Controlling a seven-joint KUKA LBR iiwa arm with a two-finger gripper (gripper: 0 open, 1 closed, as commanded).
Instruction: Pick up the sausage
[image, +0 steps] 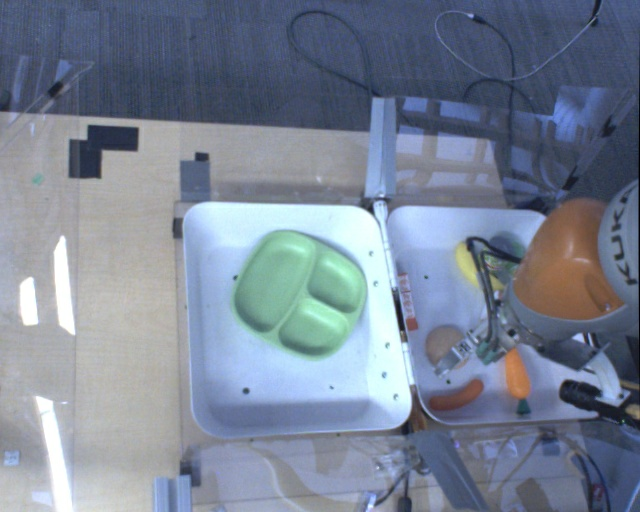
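Beside the right bin's lower edge we take our bearings; every place below is given from the sausage.

Sausage (456, 397): we see it lying flat on the floor of the right bin (430, 250), near that bin's lower edge, reddish-brown, tilted slightly.

Claw (470, 352): we see it just above the sausage, apart from it, and we cannot tell how it is set.

Arm (575, 265): we see its orange band up and to the right of the sausage.

Brown round thing (443, 343): just above the sausage, beside the claw.

Carrot (517, 379): just right of the sausage, upright in the view.

Yellow thing (467, 262): well above the sausage, partly behind cables.

Green tray (300, 292): well to the left of the sausage, in the left bin (210, 390).

Worktop (100, 330): we see it farther left, beyond both bins.
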